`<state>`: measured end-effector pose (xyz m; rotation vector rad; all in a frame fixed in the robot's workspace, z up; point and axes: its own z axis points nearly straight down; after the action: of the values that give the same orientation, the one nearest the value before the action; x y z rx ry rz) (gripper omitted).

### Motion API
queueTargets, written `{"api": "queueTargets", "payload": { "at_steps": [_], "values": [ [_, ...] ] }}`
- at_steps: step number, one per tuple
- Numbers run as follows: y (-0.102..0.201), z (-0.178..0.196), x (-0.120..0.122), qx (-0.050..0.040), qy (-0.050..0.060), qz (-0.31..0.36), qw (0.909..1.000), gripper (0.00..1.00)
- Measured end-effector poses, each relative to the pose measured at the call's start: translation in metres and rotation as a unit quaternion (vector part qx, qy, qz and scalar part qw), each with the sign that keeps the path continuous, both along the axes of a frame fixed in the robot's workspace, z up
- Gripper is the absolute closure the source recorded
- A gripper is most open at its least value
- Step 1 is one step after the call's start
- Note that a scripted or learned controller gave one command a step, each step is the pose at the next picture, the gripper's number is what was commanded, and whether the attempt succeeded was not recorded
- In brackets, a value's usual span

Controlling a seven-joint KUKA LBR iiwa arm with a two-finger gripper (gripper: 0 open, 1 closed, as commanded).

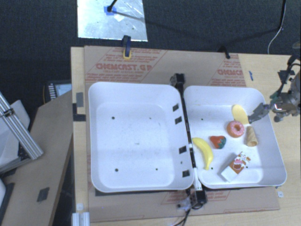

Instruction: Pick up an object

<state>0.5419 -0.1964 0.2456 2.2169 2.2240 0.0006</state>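
Note:
The right bin holds several toy foods: a yellow oval piece, a pink doughnut, a tan cone, a red strawberry, a banana and a small white and red box. My gripper hangs over the bin's far right rim, just right of the yellow piece and above the cone. It looks open, with nothing between its fingers.
The left bin stands beside the right one, joined along a black clipped seam. Both rest on a cardboard sheet. A shiny metal plate lies at the back left.

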Motion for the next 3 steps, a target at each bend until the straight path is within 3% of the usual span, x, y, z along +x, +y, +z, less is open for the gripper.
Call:
{"api": "queueTargets", "payload": {
  "at_steps": [1,2,3],
  "values": [
    [0.094,-0.143,0.021,0.0038,0.005,0.005,1.0,0.0],
    [0.089,-0.162,0.081,-0.0002,-0.003,0.002,1.0,0.0],
    [0.111,-0.16,0.129,0.0002,-0.003,0.002,1.0,0.0]
  ]
}}
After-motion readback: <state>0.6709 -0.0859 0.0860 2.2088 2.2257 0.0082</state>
